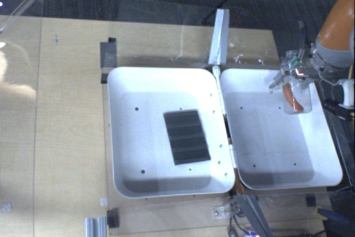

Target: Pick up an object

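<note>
The gripper (292, 81) is hanging over the right bin's (277, 169) far right corner, its fingers pinching an orange-red object (291, 98) that is hanging just beneath them. Well off to its left, a dark ribbed pad (187, 136) is lying in the left bin (127, 119).

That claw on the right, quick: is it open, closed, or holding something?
Gripper: closed on an orange object, which hangs between its fingers above the right bin.
</note>
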Controlling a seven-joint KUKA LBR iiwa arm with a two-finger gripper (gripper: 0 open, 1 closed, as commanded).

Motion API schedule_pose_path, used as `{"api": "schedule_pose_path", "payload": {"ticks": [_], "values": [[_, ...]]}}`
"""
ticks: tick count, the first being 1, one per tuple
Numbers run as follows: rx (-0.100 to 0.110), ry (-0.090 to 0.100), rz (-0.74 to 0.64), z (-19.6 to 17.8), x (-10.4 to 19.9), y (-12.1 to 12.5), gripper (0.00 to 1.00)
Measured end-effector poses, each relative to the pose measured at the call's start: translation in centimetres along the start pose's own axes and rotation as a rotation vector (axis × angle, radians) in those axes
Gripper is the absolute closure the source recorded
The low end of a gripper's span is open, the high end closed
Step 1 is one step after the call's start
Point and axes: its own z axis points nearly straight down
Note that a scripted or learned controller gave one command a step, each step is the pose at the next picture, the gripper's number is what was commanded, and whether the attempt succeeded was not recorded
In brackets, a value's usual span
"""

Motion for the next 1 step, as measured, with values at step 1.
{"api": "schedule_pose_path", "payload": {"ticks": [1], "values": [[-0.007, -0.007, -0.047, 5.20, -1.56, 1.85, 0.00]]}}
